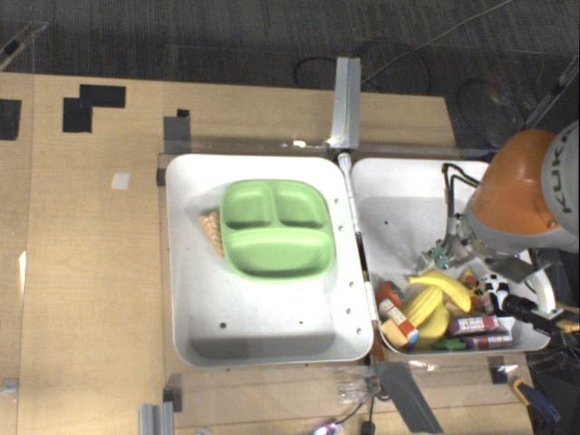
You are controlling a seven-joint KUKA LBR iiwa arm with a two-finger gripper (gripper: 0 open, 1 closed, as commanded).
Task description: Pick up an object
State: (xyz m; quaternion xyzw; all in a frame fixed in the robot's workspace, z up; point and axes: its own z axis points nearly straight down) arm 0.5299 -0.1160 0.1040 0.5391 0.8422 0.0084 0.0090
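The banana (433, 299) lies in the right bin's (399, 198) near corner, heaped with a corn cob (422, 308), a red bottle (395, 314), markers (480, 326) and other small things, and the pincer (446, 254) hangs just above the heap's far edge; whether it is open or closed I cannot tell. To pick well, I judge it should drop straight onto the banana's raised middle, clear of its neighbours and the near wall. The bin's far half is bare and gives room to lift away, while the left bin (190, 324) carries a green tray (275, 227) over a cracker (211, 232) near its far left
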